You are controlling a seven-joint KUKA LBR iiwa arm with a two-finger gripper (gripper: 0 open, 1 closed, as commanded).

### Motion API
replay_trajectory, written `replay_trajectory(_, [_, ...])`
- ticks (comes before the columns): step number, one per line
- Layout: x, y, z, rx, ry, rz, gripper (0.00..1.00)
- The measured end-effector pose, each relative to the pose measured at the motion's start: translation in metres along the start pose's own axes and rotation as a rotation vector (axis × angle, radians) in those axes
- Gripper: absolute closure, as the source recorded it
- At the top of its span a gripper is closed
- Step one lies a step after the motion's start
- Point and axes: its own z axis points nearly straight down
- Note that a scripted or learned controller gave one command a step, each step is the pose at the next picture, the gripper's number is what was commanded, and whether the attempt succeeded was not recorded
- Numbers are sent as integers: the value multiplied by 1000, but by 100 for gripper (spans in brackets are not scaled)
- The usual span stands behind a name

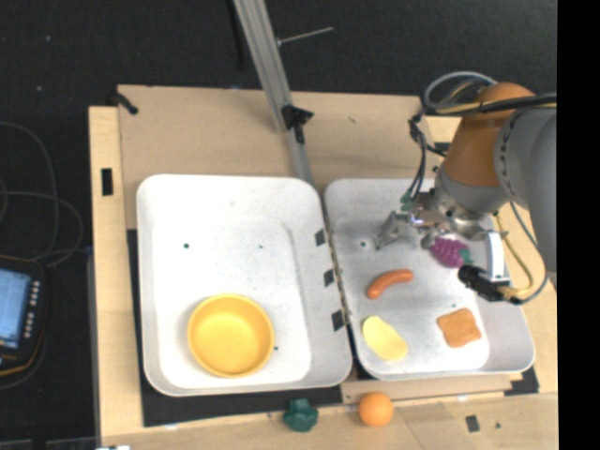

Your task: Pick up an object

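The right bin [375, 204] holds an orange sausage-shaped piece [388, 282], a pale yellow piece [383, 337], a brown-orange toast-like square [458, 327] and a purple grape bunch [448, 249]. My gripper [405, 225] hangs over the upper middle of this bin, just left of the grapes and above the sausage. Its fingers are spread apart with nothing between them. The left bin [225, 204] holds a yellow bowl [231, 335] near its front.
An orange ball [375, 409] and a small green object [300, 415] lie on the bench in front of the bins. A slanted metal pole [272, 73] rises behind the bins. A black cable and connector [483, 282] hang off the wrist over the right bin.
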Motion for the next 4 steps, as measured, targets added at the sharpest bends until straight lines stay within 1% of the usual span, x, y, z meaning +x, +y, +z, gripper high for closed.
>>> replay_trajectory(1, [-1,0,17,-2,0,2,0])
replay_trajectory(2, [-2,1,5,-7,0,5,100])
replay_trajectory(3, [-3,-4,-41,-8,1,3,100])
replay_trajectory(4, [-10,-6,-88,-10,0,2,100])
